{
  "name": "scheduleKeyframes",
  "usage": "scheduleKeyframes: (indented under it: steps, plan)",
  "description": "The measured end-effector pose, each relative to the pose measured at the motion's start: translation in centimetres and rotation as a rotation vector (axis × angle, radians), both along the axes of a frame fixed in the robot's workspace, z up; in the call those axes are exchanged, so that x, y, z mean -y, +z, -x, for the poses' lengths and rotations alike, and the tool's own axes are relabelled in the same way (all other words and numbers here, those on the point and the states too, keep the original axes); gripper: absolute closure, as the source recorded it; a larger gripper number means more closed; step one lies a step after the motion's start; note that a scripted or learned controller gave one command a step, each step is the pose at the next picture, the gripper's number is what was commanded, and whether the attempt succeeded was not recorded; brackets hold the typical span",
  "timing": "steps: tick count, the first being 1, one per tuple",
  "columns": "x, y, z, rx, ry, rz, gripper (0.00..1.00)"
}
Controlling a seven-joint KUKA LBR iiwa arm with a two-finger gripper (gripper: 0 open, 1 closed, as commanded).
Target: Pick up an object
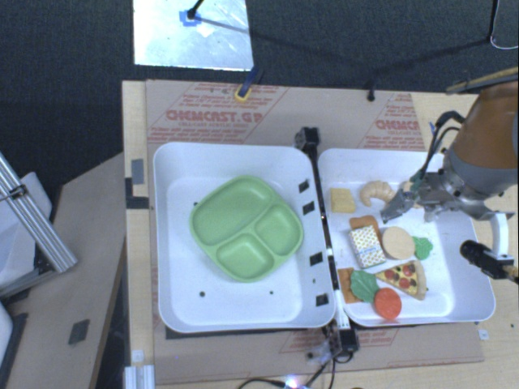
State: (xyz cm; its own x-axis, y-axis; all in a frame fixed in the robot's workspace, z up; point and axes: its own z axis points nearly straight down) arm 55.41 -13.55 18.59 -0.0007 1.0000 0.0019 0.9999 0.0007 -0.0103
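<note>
Hovering over the right bin (478,302) with gripper (403,203) just beside the croissant (377,190) and above the round biscuit (398,242); finger state cannot be told from this slant. Crowded toy food, packed close around the patterned block (366,245) and pizza slice (404,278), risks pinching two pieces, or knocking the croissant against the cheese square (343,200) and missing.

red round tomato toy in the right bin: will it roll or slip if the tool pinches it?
The red round tomato toy looks smooth and rounded, so it may slip from a pinch. It could roll if nudged, though the green leaf piece and pizza slice toy beside it may block it.
</note>
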Motion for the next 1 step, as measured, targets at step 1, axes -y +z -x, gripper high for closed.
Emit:
scheduleKeyframes:
  steps: [1]
  plan:
    - [0.0, 0.58, -0.29, 0.011, 0.002, 0.002, 0.0]
